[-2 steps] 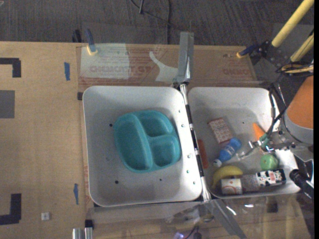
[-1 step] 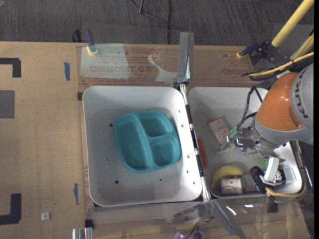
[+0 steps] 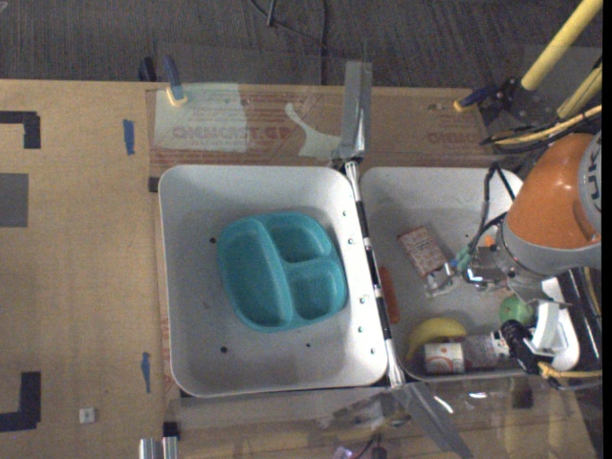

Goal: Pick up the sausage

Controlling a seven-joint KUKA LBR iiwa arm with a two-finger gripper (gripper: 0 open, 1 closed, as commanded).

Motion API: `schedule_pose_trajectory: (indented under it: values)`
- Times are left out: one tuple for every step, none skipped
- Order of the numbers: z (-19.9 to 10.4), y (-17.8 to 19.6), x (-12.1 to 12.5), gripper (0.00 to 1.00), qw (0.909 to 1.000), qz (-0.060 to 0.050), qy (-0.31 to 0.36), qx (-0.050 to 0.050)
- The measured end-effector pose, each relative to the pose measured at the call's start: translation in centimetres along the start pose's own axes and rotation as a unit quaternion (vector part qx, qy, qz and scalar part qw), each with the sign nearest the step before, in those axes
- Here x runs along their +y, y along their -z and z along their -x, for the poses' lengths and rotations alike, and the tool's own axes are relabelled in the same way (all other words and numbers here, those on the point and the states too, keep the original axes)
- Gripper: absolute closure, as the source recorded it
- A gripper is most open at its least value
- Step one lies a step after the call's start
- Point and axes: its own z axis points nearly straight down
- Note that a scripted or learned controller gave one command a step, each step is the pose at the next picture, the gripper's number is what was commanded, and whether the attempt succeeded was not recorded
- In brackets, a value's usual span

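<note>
- Sausage (image 3: 385,295): a thin reddish stick lying along the left wall of the right bin (image 3: 382,191), at about 9 o'clock from my gripper (image 3: 446,277).
- Likely light, smooth and a bit soft; pressed against the wall, it may roll or slip.
- I'd pinch it mid-length, across its width.
- My gripper hangs beside the small box (image 3: 422,249); spread or pressed together, I cannot tell.

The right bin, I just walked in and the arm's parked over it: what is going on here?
The gripper hangs low in the right bin, beside a small pinkish packet. The reddish sausage lies apart from it, along the bin's left wall, not yet picked up. A banana and a small bottle lie near the front. The left bin holds a teal divided plate.
</note>
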Motion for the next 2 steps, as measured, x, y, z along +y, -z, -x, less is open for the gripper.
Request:
schedule_pose_trajectory:
  values:
    - [3.1,5.3,11.9,0.0,0.999,0.001,-0.045,-0.001]
    - [8.0,-1.7,10.1,0.0,0.9997,0.002,-0.026,0.001]
